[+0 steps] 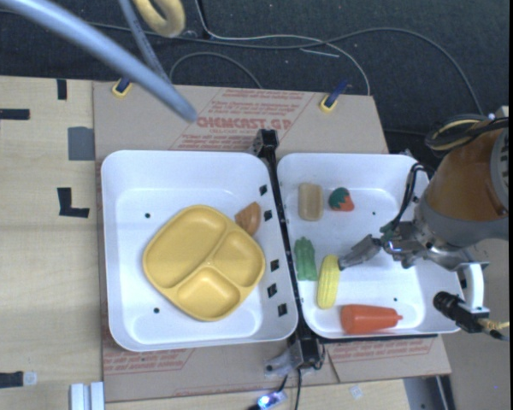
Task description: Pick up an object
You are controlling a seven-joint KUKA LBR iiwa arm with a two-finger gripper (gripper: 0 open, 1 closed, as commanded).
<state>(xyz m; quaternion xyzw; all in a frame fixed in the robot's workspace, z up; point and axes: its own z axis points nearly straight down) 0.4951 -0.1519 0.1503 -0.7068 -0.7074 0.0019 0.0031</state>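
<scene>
In the right-hand shallow white plastic bin (372, 167) you have five toy food pieces laid out. A tan, rounded bread-like block (309, 201) sits near the back wall, with a small red strawberry-shaped piece topped by green leaves (341, 199) just beside it on its right. Nearer the front, a green ridged vegetable piece (304, 259) lies lengthwise close to the divider, and a yellow plastic corn cob (327, 281) lies just beside it, tilted slightly. An orange carrot-shaped piece (369, 318) rests along the front wall, pointing right.

Your grey two-finger gripper (356, 255) reaches in from the right, its tip low over the bin floor just right of the corn cob's upper end. You cannot tell from this angle whether the fingers are spread or pressed together; nothing is visibly held between them. The arm's orange band (462, 182) shows above the wrist, over the bin's right rim.

In the left-hand shallow white plastic bin (120, 229) you see a yellow plastic plate with three compartments (203, 261), turned at an angle, and a small brown rounded piece (249, 219) touching its upper right edge, near the divider.

Both bins stand on a sheet of brown cardboard (239, 114) with red printing.
</scene>
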